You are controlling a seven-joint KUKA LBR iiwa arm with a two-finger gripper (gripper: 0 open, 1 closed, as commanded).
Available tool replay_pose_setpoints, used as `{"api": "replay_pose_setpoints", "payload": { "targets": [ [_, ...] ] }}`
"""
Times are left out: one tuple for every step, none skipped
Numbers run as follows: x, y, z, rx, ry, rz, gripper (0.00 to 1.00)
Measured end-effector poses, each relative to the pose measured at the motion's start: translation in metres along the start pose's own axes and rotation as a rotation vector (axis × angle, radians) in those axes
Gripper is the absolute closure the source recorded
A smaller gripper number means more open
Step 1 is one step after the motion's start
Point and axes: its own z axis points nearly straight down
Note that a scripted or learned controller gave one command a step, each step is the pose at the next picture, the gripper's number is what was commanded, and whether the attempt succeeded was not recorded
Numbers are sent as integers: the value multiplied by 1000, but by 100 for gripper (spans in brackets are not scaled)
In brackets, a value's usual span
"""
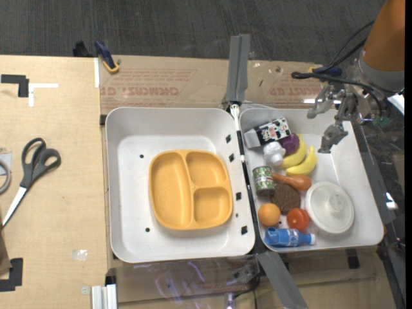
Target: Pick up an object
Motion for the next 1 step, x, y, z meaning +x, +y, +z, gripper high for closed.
{"api": "replay_pose_setpoints", "payload": {
  "targets": [
    [-13, -17, 134, 0, 0, 141, 0]
  ]
}}
